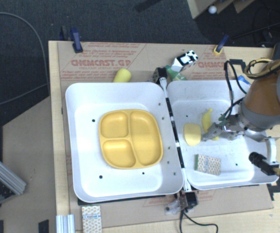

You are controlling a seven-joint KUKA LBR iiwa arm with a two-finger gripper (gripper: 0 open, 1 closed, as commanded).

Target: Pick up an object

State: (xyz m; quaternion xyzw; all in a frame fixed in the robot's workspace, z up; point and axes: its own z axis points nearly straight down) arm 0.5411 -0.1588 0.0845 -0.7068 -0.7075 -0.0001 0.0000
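Observation:
In the right bin lie a pale yellow rounded object, a small yellow banana-shaped piece and a flat patterned packet. My gripper is low inside this bin. Its tip is just right of the rounded object and just below the banana-shaped piece. The packet lies apart from it, toward the bin's front. I see nothing lifted off the bin floor. The arm's grey body and orange band cover the bin's right side.
The left bin holds a yellow divided plate. Behind the bins on the board sit a yellow object and a black-and-white item. Another packet lies at the front. Cables loop near the arm at the right.

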